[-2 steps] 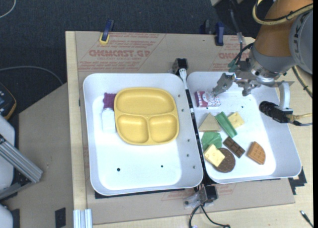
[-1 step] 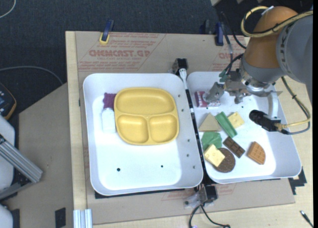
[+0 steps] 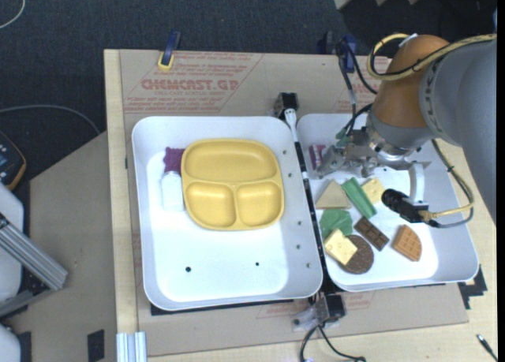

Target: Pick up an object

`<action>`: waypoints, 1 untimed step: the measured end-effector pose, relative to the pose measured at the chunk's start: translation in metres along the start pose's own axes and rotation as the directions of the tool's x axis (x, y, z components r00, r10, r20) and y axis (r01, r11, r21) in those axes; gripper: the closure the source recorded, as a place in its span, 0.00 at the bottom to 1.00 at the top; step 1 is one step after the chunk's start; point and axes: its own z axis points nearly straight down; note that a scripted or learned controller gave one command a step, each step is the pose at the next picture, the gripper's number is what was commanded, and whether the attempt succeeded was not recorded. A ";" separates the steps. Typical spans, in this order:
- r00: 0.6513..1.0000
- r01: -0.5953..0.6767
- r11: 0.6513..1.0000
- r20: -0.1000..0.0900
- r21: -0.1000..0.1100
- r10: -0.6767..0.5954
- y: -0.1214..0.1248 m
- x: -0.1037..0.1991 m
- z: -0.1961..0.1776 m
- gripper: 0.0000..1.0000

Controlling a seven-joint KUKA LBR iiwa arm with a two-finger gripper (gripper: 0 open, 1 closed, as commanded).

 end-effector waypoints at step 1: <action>1.000 -0.001 1.000 0.001 -0.007 0.001 0.001 0.000 -0.014 1.00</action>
